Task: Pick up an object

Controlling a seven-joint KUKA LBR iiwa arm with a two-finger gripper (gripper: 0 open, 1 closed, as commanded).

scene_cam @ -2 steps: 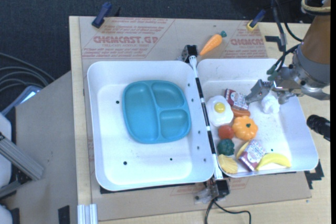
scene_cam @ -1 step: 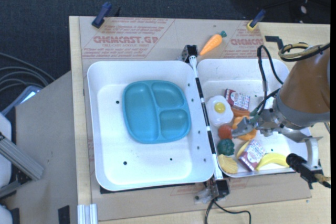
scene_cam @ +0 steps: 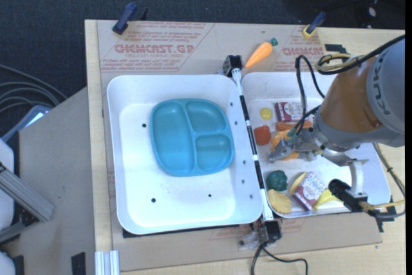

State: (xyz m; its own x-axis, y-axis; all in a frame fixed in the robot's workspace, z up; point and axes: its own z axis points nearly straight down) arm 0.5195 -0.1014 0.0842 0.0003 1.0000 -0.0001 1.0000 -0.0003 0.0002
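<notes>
Yellow piece [scene_cam: 280,201] at rim, gripper [scene_cam: 285,150] partly hidden among toys

Left bin [scene_cam: 129,158] carries blue divided tray [scene_cam: 192,136]. Hand [scene_cam: 288,150] low in right bin [scene_cam: 380,180] among small toy foods; carrot [scene_cam: 259,54] lies on desk [scene_cam: 161,48].

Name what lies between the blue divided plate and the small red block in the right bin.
In the camera view, the two bins' adjoining white rims lie between the blue divided plate and the red block.
</notes>
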